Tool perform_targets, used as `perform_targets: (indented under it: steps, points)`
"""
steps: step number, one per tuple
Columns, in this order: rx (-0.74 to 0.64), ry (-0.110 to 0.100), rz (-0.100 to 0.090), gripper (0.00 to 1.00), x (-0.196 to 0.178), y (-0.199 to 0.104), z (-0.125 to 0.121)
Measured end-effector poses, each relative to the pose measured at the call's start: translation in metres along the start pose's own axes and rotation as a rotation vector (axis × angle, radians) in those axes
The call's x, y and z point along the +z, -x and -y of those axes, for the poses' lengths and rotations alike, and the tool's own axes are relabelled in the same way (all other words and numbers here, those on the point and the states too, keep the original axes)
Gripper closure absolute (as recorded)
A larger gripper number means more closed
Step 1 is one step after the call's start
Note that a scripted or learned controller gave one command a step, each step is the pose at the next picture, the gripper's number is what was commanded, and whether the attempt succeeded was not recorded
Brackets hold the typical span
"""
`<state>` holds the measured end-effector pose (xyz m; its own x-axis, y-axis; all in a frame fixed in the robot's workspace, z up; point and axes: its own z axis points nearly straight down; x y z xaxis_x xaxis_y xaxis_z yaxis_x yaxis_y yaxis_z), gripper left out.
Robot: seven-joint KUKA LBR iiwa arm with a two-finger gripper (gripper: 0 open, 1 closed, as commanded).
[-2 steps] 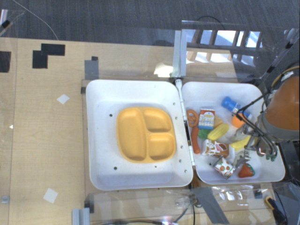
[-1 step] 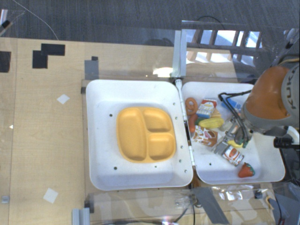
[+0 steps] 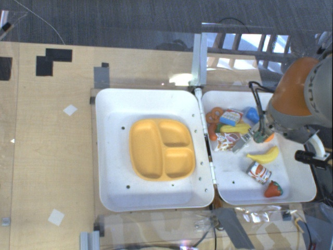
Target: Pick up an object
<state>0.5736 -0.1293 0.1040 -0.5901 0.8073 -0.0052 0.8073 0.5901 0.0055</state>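
**Reaching for a toy**

The hand (image 3: pixel 248 138) is low in the right bin (image 3: pixel 296 194), among the toys, just above the banana (image 3: pixel 263 155). Whether it grips anything is too small to tell. It looks like the grabbing step. Next it needs a firm squeeze, then a lift.

The arm (image 3: pixel 307 95) is cut off by the right edge, and the bin's (image 3: pixel 299 189) upper right corner is hidden beneath it.
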Motion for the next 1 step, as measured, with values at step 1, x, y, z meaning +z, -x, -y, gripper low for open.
perform_targets:
  steps: [1]
  points:
    - [0.158,0.006,0.003,0.00,0.0129,0.0621,-0.0294]
